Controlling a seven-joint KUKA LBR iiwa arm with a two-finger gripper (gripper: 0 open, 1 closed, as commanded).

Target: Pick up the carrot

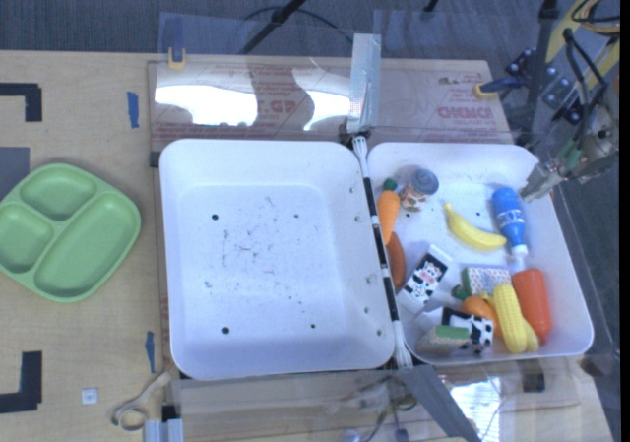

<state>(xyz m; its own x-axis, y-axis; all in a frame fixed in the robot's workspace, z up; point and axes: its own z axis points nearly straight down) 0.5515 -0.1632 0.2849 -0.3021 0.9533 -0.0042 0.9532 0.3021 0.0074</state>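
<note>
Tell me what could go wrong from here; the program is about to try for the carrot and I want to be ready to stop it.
1. The carrot lies hard against the divider wall between the bins, so a finger may hit the wall or fail to get round it.
2. A second orange piece lies just below the carrot, so the grasp may close on that instead.
3. The tool hangs at the right bin's far edge, so its reach passes over the banana and blue bottle.
</note>
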